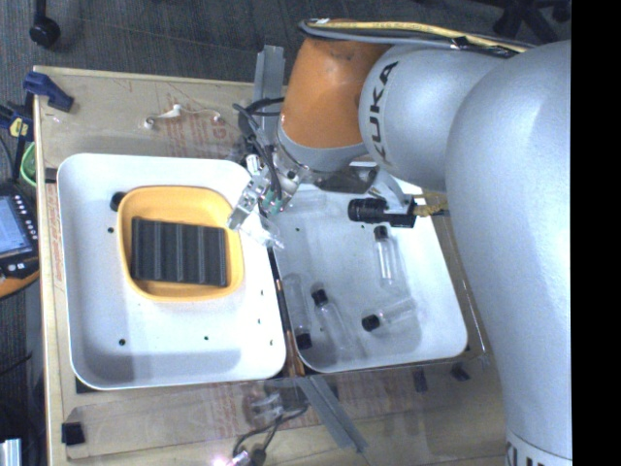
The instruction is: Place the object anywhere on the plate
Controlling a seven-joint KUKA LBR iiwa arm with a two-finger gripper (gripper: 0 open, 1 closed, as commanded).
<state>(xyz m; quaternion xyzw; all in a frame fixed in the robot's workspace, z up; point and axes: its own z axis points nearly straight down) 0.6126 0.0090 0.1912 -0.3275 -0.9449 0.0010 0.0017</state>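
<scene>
Poised over the seam where the two bins meet, the pincer [255, 210] hangs at the right rim of the yellow plate [175, 202], its tip small and cluttered with wires and pale parts; whether it stands wide or narrow cannot be told, and a pale translucent shape just under it is too blurred to name. Above it rises the orange band [325, 85] of the grey arm [485, 134], which reaches in from the view's right and covers much of that side. The yellow plate lies in the left bin [82, 289], toward its upper middle, and bears a dark ridged insert [184, 252] across its centre. The task's things, clear vials with black caps, lie in the right bin [441, 299], well apart from the plate: one vial [386, 258] lies nearly upright in the view at the bin's middle, a second vial [326, 314] lies lower and to the left, a third vial [393, 314] lies near the lower right, tilted, and a fourth vial [296, 309] lies along the bin's left wall. Both bins sit side by side on the wooden bench [146, 105].
</scene>
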